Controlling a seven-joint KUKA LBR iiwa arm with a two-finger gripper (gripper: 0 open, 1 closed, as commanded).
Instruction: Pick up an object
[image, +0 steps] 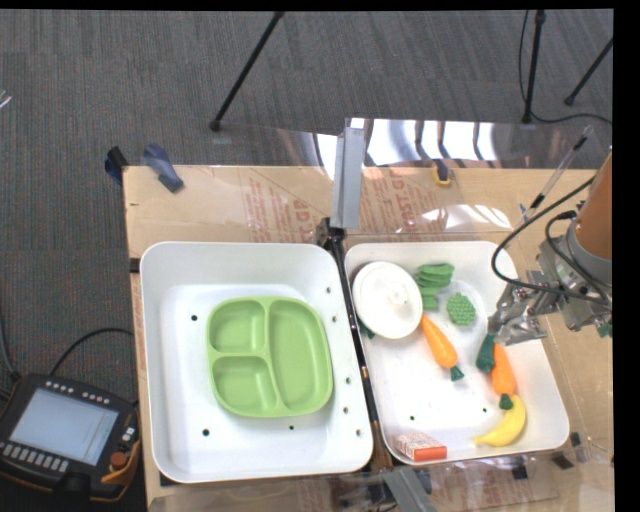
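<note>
You saw the arm (600, 215) reach in from the right edge and bend down over the right bin (545, 330), its gripper (512, 325) poised just above a carrot (501, 368) at right of centre, though finger spread was indiscernible.

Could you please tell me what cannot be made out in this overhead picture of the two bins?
- Gripper: its fingers blur against the cables; open or shut is unreadable.
- Second carrot: its upper end lies under the gripper, so contact is unclear.
- Small box: print too small to read.
- Arm: cut off by the right edge.
- Green toys: kinds too small to tell.
</note>
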